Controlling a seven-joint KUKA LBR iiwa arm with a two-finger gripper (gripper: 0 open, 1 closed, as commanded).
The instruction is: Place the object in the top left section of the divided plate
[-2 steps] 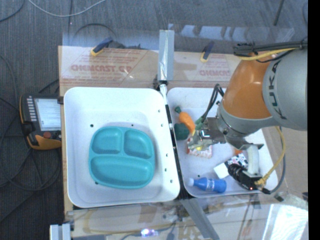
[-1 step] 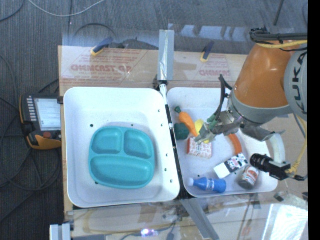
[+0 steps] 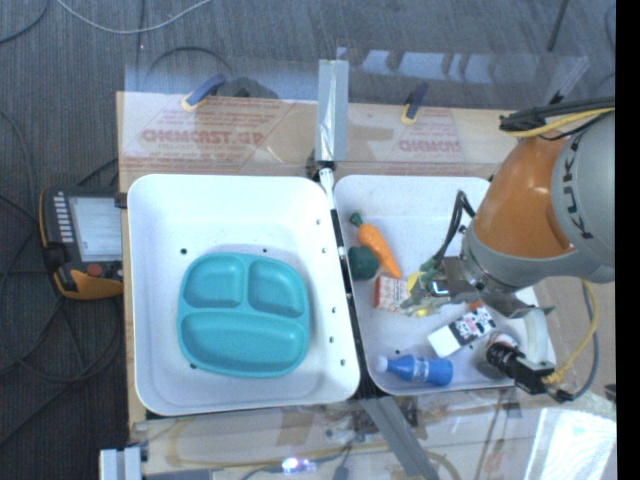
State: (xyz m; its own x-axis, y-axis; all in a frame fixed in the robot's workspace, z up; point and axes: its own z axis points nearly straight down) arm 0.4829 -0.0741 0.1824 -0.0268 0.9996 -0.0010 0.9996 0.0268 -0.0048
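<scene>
A teal divided plate (image 3: pixel 243 314) lies in the left bin (image 3: pixel 165 218), its top left section (image 3: pixel 213 280) bare. My gripper (image 3: pixel 427 294) is down in the right bin (image 3: pixel 420 203), just right of a red and white packet (image 3: pixel 390 291). An orange carrot (image 3: pixel 376 249) and a dark green object (image 3: pixel 362 263) lie further left of the gripper, by the bin's left wall. Nothing can be made out in the gripper's grasp; the wrist hides it from above.
A blue bottle (image 3: pixel 418 370) lies at the right bin's front edge. A white block with black and red marks (image 3: pixel 462 330) sits below the gripper. A raised wall (image 3: pixel 340 268) divides the two bins.
</scene>
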